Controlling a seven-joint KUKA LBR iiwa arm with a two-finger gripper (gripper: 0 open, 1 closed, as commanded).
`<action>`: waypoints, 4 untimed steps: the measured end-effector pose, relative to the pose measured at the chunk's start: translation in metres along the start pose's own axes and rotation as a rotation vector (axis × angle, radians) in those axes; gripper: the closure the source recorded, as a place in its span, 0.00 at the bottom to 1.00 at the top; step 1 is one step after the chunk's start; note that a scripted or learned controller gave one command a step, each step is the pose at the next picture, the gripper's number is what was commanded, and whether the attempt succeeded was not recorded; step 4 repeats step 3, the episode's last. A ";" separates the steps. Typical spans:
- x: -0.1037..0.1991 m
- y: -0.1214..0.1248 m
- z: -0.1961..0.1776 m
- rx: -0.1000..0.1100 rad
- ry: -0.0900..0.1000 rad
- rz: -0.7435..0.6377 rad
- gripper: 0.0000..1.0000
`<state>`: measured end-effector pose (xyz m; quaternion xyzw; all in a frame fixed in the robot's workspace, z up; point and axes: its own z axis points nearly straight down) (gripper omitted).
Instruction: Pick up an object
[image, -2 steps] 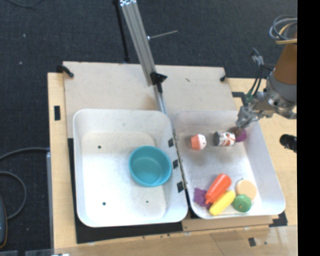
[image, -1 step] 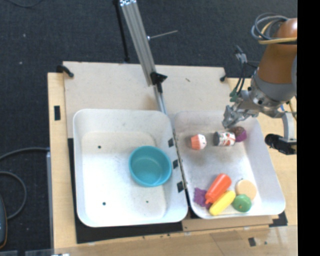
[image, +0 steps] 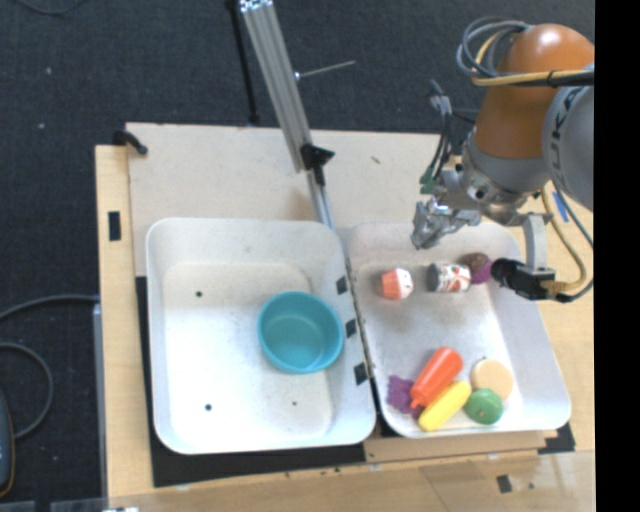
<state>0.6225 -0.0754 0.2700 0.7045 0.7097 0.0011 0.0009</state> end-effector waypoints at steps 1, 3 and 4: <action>0.057 -0.001 -0.004 0.002 0.001 0.000 1.00; 0.156 -0.010 0.018 0.006 0.000 0.001 1.00; 0.156 -0.010 0.018 0.006 0.000 0.001 1.00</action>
